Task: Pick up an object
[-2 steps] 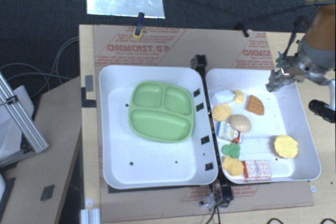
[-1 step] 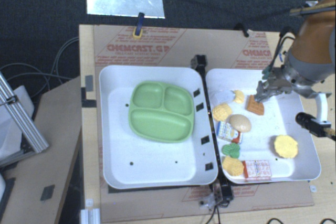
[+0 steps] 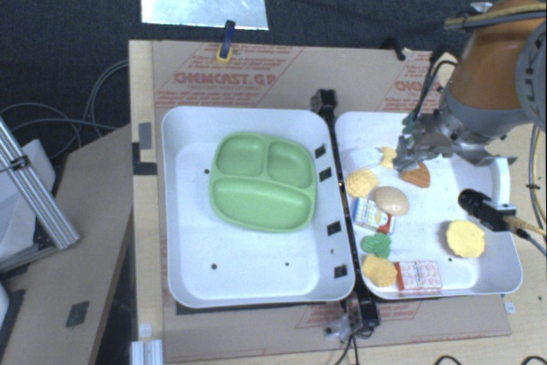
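Observation:
My gripper (image 3: pixel 410 153) hangs low over the back of the right bin (image 3: pixel 504 276), reaching in from the right. Just below it lies an orange wedge (image 3: pixel 418 178), and a small pale yellow piece (image 3: pixel 389 156) sits to its left. Whether the gripper touches either one is hidden by its own body. Further forward in the same bin lie a yellow-orange lump (image 3: pixel 362 182), a beige egg shape (image 3: pixel 392 200), a small printed carton (image 3: pixel 373 216), a green piece (image 3: pixel 376 245), a yellow piece (image 3: pixel 380 272), a red and white packet (image 3: pixel 419 275) and a yellow disc (image 3: pixel 466 238).
The left bin (image 3: pixel 188 269) holds a green divided plate (image 3: pixel 262 182) near its middle. A black-clipped divider (image 3: pixel 335 184) runs between the two bins. The arm's grey and orange body (image 3: pixel 496 73) looms over the right bin's back right corner.

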`<act>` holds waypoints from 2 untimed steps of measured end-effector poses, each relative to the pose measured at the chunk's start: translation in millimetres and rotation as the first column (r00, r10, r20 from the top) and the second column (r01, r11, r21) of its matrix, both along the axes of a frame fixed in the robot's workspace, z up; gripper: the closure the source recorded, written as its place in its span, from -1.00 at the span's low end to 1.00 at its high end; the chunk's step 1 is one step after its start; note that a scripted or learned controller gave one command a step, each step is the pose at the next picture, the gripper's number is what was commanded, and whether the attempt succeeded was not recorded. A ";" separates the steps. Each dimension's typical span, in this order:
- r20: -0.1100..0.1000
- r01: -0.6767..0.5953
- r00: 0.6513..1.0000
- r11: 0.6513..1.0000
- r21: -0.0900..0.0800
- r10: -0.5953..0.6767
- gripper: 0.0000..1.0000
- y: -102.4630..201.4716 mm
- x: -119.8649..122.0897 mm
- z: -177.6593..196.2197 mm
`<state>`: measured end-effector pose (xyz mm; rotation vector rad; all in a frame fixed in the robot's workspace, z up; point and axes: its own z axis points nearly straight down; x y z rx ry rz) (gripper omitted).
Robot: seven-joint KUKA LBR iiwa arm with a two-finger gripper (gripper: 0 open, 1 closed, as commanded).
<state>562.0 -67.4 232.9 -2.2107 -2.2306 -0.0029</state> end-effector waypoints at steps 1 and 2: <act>-0.001 0.000 1.000 1.000 0.000 0.000 1.00 49.7 -12.2 -15.6; 0.002 0.008 1.000 1.000 -0.002 -0.008 1.00 39.8 -23.8 0.2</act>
